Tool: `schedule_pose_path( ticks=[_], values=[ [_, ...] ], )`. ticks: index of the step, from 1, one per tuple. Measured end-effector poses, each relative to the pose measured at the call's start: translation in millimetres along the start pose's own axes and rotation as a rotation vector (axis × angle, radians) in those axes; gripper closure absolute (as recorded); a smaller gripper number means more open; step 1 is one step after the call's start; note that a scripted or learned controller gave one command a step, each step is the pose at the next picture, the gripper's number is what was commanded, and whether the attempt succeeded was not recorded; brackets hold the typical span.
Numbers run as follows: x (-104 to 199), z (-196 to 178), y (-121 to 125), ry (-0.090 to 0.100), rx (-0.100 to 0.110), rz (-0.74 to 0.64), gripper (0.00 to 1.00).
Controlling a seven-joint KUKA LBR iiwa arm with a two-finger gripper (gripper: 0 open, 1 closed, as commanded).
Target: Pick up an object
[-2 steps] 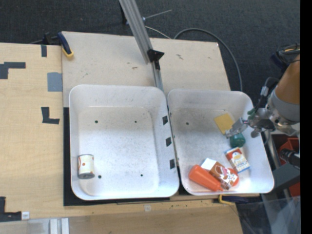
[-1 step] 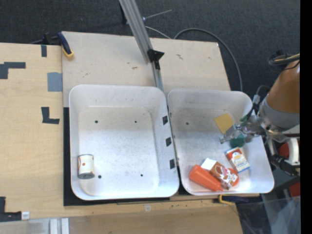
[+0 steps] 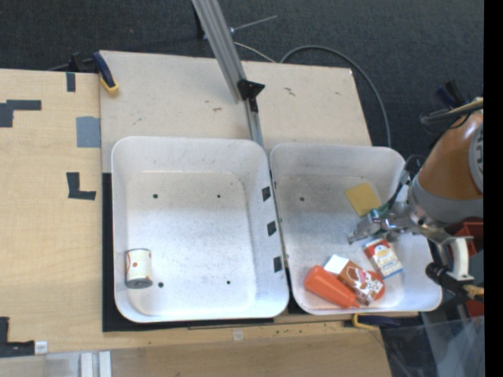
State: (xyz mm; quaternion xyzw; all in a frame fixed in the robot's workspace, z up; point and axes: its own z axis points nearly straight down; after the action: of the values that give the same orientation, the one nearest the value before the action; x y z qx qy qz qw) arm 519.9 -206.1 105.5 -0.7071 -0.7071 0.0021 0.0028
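Jaws (image 3: 369,230) low in the right bin (image 3: 314,163); jaw opening cannot be determined.
A small carton (image 3: 383,258) lies just below-right; an orange bottle (image 3: 330,287) lies diagonally, long axis upper-left to lower-right. Left bin (image 3: 189,151) contains a small can (image 3: 138,268).

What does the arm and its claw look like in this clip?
The arm is bulky and rounded, with a broad orange band over a grey wrist section. The claw is a small metallic grey assembly with dark parts, and a black cable runs along the wrist.
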Motion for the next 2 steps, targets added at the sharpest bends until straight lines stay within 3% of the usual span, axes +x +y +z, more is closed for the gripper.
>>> schedule_pose_path(
  ticks=[1,2],
  values=[
    [1,-13,1,0.000,-0.004,-0.002,1.00],
    [4,-73,-4,-0.003,-0.011,-0.002,1.00]
  ],
)
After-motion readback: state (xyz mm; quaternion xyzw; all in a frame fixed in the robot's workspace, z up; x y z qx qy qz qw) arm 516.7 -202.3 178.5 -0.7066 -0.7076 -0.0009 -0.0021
